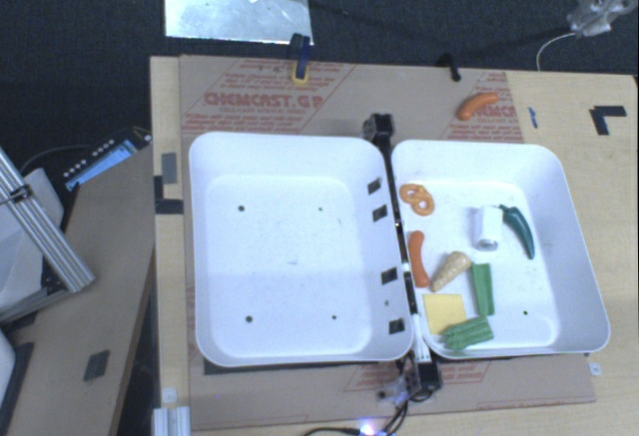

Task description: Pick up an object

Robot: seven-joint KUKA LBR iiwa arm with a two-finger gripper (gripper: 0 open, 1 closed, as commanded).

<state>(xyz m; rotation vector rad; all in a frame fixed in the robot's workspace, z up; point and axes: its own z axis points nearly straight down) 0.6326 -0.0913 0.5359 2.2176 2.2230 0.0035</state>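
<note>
Only readable thing I can spot is the red print on the brown cardboard sheet [255, 90] under the bins, looks like "CHEMCAST GP" along the top edge. More red print near the upper right and bottom edge, too blurry to read

The bench [170, 254] carried a brown cardboard sheet [260, 90] with red print. On the sheet stood two white bins, the left bin [215, 165] and the right bin [559, 175], touching each other along a row of black clips [384, 215]. An orange sausage [478, 106] lay on the cardboard behind the right bin. A yellow clamp [300, 73] sat at the sheet's far edge.
</note>
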